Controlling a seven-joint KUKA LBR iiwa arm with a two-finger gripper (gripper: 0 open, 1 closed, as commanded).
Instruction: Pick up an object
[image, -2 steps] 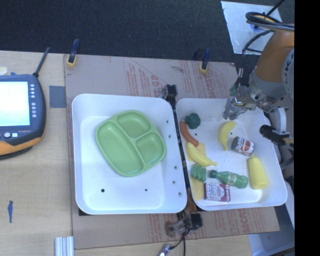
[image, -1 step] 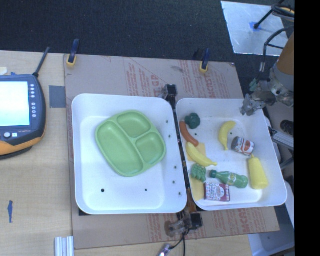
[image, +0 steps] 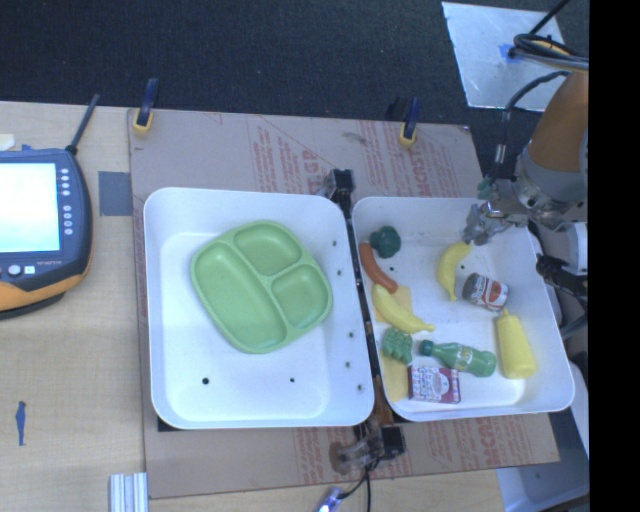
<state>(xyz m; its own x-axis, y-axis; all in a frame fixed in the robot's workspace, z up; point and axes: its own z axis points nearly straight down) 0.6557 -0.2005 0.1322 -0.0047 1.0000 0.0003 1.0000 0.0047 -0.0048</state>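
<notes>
Gripper (image: 478, 228) low over right bin (image: 560, 385), at its 12 o'clock edge, tip just beside lemon (image: 452, 266). Cannot tell the tool's state. Nothing seen held. Can (image: 485, 292) touching lemon at its 4 o'clock; mustard (image: 514, 343) at 5; green bottle (image: 460, 357) and banana (image: 398, 310) toward 7. Green plate (image: 262, 285) alone in left bin (image: 170, 400). Likely risks: rounded lemon squirting out sideways, rolling into can; closing off-centre and pinching nothing; striking bin wall near 12.
</notes>
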